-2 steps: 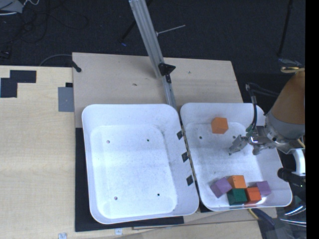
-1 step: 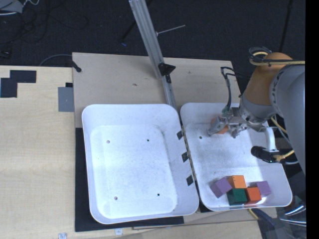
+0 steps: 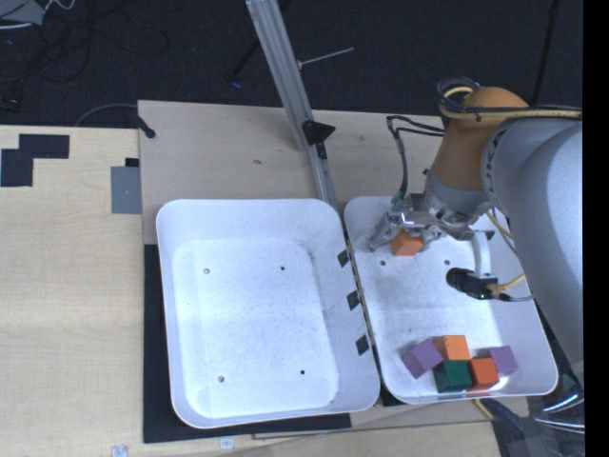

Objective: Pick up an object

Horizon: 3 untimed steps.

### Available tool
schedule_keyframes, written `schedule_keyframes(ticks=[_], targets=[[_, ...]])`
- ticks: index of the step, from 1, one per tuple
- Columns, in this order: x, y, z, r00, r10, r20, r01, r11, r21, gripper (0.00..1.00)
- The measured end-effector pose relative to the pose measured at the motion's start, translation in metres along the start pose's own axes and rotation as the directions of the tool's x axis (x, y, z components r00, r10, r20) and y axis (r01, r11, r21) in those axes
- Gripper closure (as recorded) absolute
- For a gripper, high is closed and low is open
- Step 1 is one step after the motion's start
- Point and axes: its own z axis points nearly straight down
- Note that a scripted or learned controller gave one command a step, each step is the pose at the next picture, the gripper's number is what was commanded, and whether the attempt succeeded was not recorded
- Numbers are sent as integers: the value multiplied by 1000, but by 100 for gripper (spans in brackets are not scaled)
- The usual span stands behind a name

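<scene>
My gripper hangs over the far left part of the right bin, with the orange wrist band just above it. A small orange block sits between its two metal fingers, and the gripper is shut on it. At the near right corner of the same bin lies a tight cluster of blocks: a purple one, an orange one, a green one, a red-orange one and a second purple one.
The left bin stands beside the right one, with black clips along the shared edge. An aluminium bar slants up behind the bins. A black cable plug hangs off the arm over the right bin.
</scene>
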Motion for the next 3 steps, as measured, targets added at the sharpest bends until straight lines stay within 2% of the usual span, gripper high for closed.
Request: schedule_keyframes(ticks=[1, 2, 3], targets=[[-2, -1, -9, 1000, -5, 3, 5, 1000, 5, 100], [76, -86, -104, 1000, -1, -2, 1, 1000, -1, 100], [127, -160, -98, 1000, 1, -1, -1, 1000, 10, 100]])
